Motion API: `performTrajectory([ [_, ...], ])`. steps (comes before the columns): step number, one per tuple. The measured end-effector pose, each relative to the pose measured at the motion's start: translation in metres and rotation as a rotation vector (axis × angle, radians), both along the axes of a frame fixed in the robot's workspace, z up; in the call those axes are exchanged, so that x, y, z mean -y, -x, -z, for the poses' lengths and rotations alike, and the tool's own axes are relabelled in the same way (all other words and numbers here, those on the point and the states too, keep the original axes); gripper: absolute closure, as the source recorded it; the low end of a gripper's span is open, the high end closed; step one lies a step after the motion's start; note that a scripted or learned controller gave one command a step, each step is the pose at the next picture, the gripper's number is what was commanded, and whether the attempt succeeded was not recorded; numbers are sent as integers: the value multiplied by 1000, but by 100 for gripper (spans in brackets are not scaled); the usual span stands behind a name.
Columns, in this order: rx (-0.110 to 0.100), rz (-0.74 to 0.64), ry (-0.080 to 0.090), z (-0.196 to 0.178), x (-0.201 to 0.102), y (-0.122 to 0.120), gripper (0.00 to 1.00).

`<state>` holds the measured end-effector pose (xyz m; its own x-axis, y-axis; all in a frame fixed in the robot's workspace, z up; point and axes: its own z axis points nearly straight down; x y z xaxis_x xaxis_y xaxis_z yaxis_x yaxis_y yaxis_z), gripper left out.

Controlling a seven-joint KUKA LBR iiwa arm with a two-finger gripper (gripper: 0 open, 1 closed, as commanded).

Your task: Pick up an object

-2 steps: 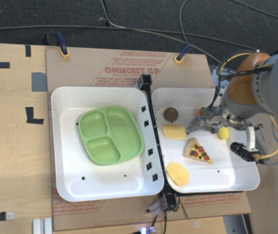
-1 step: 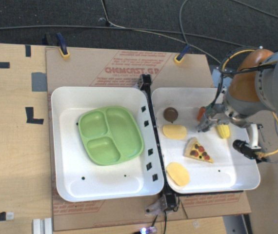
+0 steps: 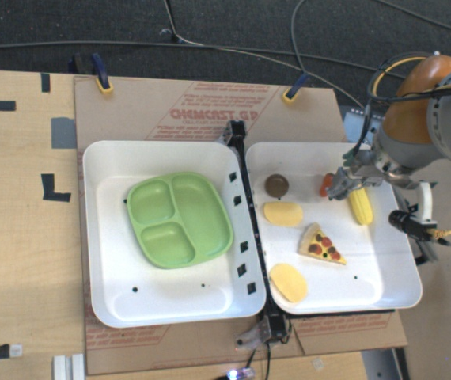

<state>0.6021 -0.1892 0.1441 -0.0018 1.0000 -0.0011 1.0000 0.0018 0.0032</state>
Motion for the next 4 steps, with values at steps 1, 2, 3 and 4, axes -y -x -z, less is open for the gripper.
performTrajectory([
  [1,2,0,1,-64,-2,-1,100],
  [2,1,0,1,-113,2,-7,100],
  [3,-3,-4,-1,-117,-57,-5,100],
  [4,-4,-4,-2,-120,-111,-1,100],
])
